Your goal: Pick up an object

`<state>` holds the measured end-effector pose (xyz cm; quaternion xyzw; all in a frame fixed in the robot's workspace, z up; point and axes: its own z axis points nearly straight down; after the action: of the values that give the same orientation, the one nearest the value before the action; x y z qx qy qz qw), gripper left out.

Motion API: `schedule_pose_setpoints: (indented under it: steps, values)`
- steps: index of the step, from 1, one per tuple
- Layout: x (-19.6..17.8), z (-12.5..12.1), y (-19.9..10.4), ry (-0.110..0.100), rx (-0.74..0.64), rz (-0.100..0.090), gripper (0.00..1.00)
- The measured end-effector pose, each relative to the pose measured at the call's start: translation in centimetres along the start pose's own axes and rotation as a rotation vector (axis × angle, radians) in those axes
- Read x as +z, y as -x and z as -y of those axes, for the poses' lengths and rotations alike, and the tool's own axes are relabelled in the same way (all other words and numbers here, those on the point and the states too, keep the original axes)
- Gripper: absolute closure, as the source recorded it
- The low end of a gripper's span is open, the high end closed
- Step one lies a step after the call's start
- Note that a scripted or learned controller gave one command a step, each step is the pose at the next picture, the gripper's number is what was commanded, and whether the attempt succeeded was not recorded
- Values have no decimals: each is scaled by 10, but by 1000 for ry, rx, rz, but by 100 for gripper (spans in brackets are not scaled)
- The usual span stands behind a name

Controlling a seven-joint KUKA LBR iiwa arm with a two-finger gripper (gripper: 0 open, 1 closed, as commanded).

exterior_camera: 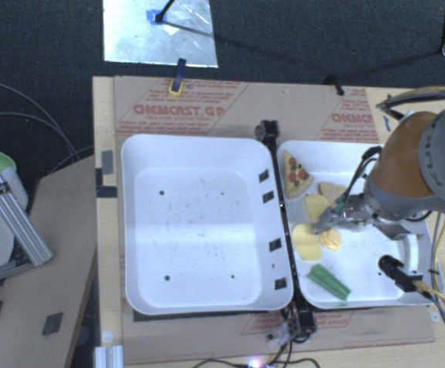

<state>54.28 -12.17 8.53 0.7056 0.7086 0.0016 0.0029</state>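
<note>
Rightward — toy food (297,172) in bin (360,296)

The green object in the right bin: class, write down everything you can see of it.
The green object is a short, flat-looking bar, plain green, possibly plastic or foam. It lies flat on the floor of the right bin, near the front edge, angled diagonally. Nothing appears to touch it except the bin floor; the yellow pieces lie just behind it with a small gap. The gripper is over those yellow pieces, away from it.

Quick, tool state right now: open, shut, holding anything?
Tool: low in the right bin, over the yellow pieces; open or shut cannot be told.
</note>
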Motion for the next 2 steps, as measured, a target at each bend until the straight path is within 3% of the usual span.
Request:
schedule_pose_setpoints:
  steps: [1, 2]
  values:
    - [0, -36, -34, -2, -4, -3, 0]
    - [-10, -35, -32, -2, -2, -3, 100]
